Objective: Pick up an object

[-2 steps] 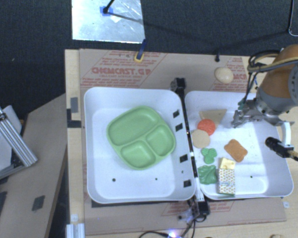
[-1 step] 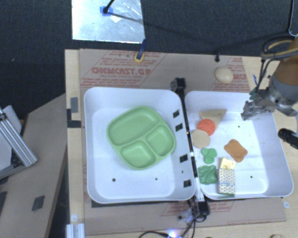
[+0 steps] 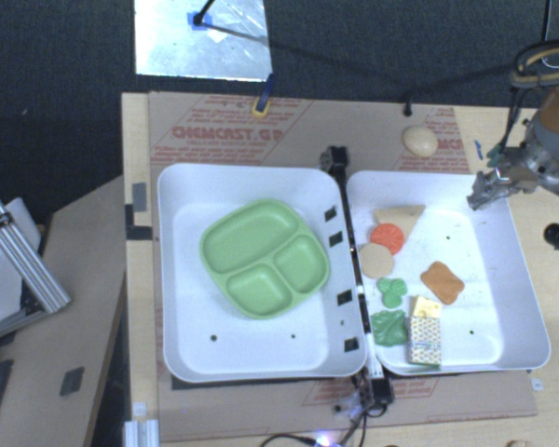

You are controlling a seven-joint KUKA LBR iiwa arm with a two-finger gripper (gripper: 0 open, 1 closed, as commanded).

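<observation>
Dark carpet surrounds a pale bench on which a printed cardboard sheet carries the two white bins. From my remote seat I start at the gripper, which sits at the upper right of the frame, just over the upper right rim of the right bin. It is small and partly blurred in this view, so I cannot tell how it is set, and I see nothing carried by it. I judge that no pick has been made yet.

Working outward and toward the lower left, the candidate objects lie clustered in the left half of that bin: a brown bread-like piece nearest the gripper, a tan wedge at the top, a red round piece touching a beige round one below it, then two green leafy pieces, and a yellow packet near the bottom edge. All rest on the bin floor, well apart from the gripper.

Further left, the left bin holds a green divided plate. A beige egg-shaped thing lies on the cardboard above the right bin.

As I read it, everything remains: travel over an item, descend, close, lift.
</observation>
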